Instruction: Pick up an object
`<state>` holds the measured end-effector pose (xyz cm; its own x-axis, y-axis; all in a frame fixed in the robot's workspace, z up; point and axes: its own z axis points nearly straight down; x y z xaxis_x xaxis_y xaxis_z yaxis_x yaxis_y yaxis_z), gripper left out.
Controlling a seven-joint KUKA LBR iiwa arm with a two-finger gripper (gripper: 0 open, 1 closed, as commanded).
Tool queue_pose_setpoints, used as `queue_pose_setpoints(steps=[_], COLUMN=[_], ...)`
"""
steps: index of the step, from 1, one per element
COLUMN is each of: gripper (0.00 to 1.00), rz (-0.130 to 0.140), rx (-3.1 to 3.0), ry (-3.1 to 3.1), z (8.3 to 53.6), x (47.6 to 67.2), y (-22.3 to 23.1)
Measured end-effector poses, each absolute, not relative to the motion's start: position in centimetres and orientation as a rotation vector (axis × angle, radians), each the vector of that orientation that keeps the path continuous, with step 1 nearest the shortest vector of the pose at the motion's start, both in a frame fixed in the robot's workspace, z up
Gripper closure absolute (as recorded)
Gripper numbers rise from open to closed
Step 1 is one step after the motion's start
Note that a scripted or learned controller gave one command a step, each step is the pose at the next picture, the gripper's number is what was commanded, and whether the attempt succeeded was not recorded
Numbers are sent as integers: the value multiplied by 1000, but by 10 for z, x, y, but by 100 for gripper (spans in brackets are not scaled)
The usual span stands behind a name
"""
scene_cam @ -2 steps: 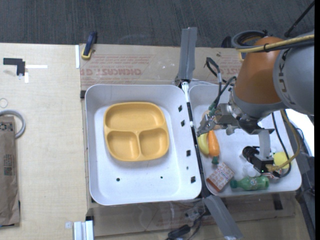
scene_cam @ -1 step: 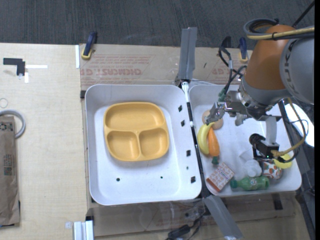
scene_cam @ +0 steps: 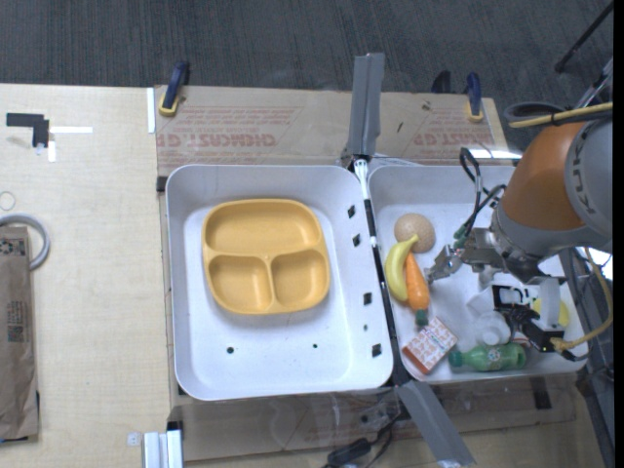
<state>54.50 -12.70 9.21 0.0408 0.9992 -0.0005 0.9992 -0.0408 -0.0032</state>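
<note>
The right bin (scene_cam: 441,195) holds a yellow banana (scene_cam: 395,269) with an orange carrot (scene_cam: 417,284) lying against its right side. Just behind them is a round beige fruit (scene_cam: 413,229). A red and white carton (scene_cam: 428,347) and a green bottle (scene_cam: 489,359) lie along the bin's front wall. My gripper (scene_cam: 445,263) hangs low over the middle of this bin, just right of the carrot and pointing toward it. Nothing visibly sits in it. The arm's grey and orange wrist (scene_cam: 546,188) covers the bin's right part.
The left bin (scene_cam: 181,291) bears a yellow three-compartment tray (scene_cam: 263,256). A metal divider bar (scene_cam: 367,96) runs between the bins at the back. Cables and a yellow item (scene_cam: 546,310) lie under the wrist. A brown bag (scene_cam: 15,330) is on the bench far left.
</note>
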Motion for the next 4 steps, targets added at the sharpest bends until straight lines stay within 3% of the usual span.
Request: queue_pose_setpoints(steps=[1,2,3,4], gripper=[0,0,100,100], rz=[4,4,5,3], rx=[-2411,-2284,-2287,-2193], ry=[-2013,-2155,-2151,-2249], z=[191,91,100,212], x=[521,540,540,516], y=[-26,-100,-101,-98])
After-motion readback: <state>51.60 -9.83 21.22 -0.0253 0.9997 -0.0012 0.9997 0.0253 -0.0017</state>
